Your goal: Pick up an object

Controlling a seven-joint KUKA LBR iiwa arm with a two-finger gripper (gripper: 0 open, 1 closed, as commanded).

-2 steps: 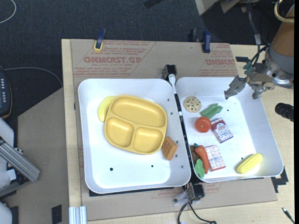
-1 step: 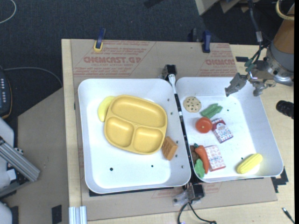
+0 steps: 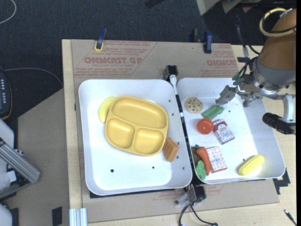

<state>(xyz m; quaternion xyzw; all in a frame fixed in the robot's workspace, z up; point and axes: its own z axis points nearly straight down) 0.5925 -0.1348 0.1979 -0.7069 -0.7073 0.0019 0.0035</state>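
Several toy foods lie in the right bin (image 3: 273, 140): a cookie (image 3: 193, 104), a green pea pod (image 3: 212, 111), a red tomato (image 3: 204, 126), a red and white carton (image 3: 224, 131), a carrot (image 3: 202, 157), a second carton (image 3: 217, 158) and a yellow corn cob (image 3: 250, 165). My gripper (image 3: 236, 97) hangs over the bin's far part, up and to the right of the pea pod. Its fingers are spread open with nothing between them.
The left bin (image 3: 94, 164) holds a yellow divided plate (image 3: 136, 125), a yellow piece (image 3: 105, 108) tucked under its left rim, and a brown toast slice (image 3: 170, 149) by the right wall. Clamps (image 3: 99, 40) grip the board's far edge.
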